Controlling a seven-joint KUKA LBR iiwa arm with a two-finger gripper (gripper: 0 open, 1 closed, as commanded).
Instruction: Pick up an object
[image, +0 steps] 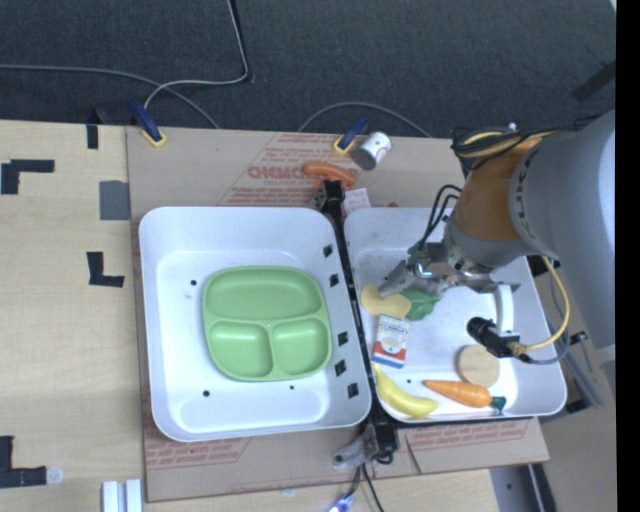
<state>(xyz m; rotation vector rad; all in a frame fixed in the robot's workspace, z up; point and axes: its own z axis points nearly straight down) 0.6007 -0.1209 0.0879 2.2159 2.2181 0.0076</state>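
Bench (60, 300) on dark carpet bears a bin (165, 250) holding a green tray (266, 322); gripper (420, 272) low over the toys, arm covering its grip, state unclear

Arm (545, 200) cut off by right edge. Green object (421, 304) partly hidden beneath the gripper (425, 272); shape unclear. Print on small carton (391, 339) too small to read.
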